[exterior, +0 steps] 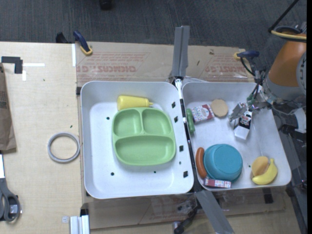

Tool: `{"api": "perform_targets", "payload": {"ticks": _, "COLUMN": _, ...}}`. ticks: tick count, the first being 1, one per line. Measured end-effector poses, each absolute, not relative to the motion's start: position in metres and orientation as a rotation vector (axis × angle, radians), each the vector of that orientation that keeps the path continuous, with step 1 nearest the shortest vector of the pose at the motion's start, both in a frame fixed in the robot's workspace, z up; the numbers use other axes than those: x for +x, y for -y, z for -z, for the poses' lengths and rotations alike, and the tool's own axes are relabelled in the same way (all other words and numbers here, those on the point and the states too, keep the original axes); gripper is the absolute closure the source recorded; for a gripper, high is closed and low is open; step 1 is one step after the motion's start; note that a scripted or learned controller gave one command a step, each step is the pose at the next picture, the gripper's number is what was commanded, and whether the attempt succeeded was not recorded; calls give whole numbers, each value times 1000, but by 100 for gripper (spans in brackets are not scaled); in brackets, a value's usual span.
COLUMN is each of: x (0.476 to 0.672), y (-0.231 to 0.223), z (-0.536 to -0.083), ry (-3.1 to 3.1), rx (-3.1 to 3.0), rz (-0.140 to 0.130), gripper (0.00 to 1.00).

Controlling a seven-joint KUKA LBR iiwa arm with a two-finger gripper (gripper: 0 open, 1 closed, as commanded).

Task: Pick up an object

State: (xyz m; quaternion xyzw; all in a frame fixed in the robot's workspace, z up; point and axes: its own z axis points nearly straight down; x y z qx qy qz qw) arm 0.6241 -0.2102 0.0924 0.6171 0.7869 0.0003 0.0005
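The end effector (pixel 242 115) is hovering at the right bin's (pixel 282 145) upper right; its grip state is unclear.

Red print on cardboard sheet (pixel 146 62): upside down, unreadable.

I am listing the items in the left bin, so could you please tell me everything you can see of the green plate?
The green plate is a pale green, plastic-looking tray with rounded corners and three compartments: two smaller ones on the far side and one long one on the near side, split by raised ridges. It lies flat, right way up, slightly turned, near the middle of the left bin. Nothing lies in its compartments. The yellow bottle lies along its far rim, seemingly touching it.
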Motion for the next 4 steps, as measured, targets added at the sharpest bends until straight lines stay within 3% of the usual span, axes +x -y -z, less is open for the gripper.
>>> {"api": "perform_targets", "payload": {"ticks": 1, "x": 606, "y": 176, "z": -98, "ry": -2697, "rx": 1607, "rz": -1, "gripper": 0}}
{"api": "perform_targets", "payload": {"ticks": 2, "x": 605, "y": 159, "z": -161, "ry": -2795, "rx": 1427, "rz": 0, "gripper": 0}}
{"api": "perform_targets", "payload": {"ticks": 3, "x": 605, "y": 160, "z": -170, "ry": -2790, "rx": 1432, "rz": -2, "gripper": 100}}
{"api": "perform_targets", "payload": {"ticks": 4, "x": 605, "y": 160, "z": -170, "ry": -2791, "rx": 1432, "rz": -2, "gripper": 0}}
